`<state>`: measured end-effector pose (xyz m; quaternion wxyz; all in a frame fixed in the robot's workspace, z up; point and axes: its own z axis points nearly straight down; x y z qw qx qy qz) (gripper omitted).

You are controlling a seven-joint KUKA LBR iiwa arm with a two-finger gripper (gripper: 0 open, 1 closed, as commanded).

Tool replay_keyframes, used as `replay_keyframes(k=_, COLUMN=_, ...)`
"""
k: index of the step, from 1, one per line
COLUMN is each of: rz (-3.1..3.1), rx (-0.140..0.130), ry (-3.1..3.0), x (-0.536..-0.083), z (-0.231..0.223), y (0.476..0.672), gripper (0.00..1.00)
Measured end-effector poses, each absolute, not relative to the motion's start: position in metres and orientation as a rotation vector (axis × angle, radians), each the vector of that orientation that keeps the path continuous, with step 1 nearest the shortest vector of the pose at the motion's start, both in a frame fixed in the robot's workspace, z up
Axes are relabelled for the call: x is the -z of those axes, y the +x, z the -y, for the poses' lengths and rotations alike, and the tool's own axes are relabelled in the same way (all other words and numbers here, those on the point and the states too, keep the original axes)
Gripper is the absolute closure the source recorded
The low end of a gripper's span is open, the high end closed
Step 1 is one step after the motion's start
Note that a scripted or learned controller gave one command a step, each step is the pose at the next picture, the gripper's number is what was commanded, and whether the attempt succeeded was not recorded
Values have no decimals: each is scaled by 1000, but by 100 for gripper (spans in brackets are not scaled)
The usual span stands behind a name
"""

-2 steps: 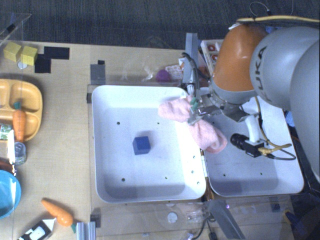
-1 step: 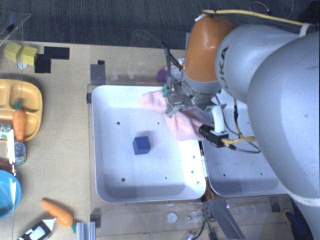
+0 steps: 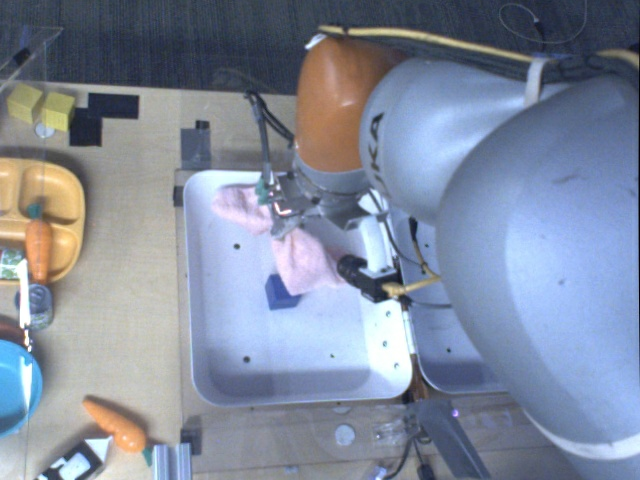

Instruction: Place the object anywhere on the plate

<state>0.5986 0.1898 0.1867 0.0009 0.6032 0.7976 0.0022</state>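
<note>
A pink cloth [image 3: 305, 258] lies crumpled in the left white bin [image 3: 230, 368], stretching from the bin's back left corner towards its middle. A small blue block [image 3: 281, 293] sits against the cloth's front edge. My gripper [image 3: 281, 215] hangs low over the cloth's upper part, right at or touching the fabric. The arm's orange band [image 3: 335, 98] and grey body cover the bin's back right corner and most of the right bin. A yellow divided plate [image 3: 55, 193] rests on the bench at the far left with a carrot [image 3: 38, 248] on it.
A blue dish [image 3: 15, 388] shows at the lower left edge. Another carrot [image 3: 115, 425] lies on the bench in front of the left bin. Yellow blocks [image 3: 40, 108] and black pieces [image 3: 100, 113] sit at the back left. The right bin [image 3: 450, 373] is mostly hidden by the arm.
</note>
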Motion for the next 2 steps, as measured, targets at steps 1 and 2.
replay_keyframes(k=1, rz=-2258, rx=-5, ry=2182, x=-140, z=-225, y=614, gripper=100)
replay_keyframes(k=2, rz=-2543, rx=-7, ry=1838, x=-213, z=-185, y=617, gripper=100)
